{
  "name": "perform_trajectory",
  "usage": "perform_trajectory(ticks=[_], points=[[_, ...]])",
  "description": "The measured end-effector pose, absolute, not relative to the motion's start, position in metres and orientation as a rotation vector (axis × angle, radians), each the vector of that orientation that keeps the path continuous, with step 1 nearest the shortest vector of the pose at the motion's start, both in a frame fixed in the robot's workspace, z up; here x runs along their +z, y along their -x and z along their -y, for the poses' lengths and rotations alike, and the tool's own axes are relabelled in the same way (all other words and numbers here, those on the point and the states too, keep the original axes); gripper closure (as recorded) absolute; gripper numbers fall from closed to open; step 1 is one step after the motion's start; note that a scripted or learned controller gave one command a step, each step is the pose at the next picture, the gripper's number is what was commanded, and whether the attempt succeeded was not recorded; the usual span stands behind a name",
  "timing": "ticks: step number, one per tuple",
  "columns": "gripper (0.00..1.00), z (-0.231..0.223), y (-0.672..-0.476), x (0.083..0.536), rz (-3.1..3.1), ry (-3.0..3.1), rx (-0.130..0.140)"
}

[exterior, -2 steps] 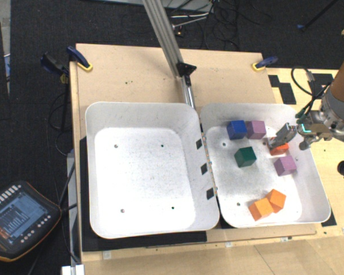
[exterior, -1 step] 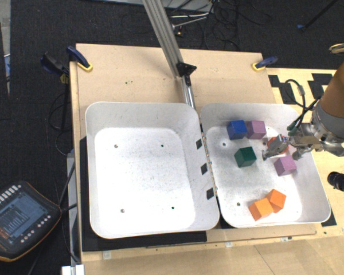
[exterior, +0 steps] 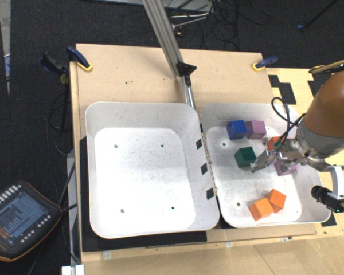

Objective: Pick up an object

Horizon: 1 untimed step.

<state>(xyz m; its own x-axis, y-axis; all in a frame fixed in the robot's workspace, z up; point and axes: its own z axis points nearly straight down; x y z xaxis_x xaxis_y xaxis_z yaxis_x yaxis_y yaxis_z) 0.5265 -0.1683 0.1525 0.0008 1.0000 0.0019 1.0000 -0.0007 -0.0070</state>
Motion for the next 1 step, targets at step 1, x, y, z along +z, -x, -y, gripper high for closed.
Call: perform_trajectory(ticks=[1], points=[[0.0, 0.1676, -0.5255, 0.0986, 2.217, 2.219, 0.004]])
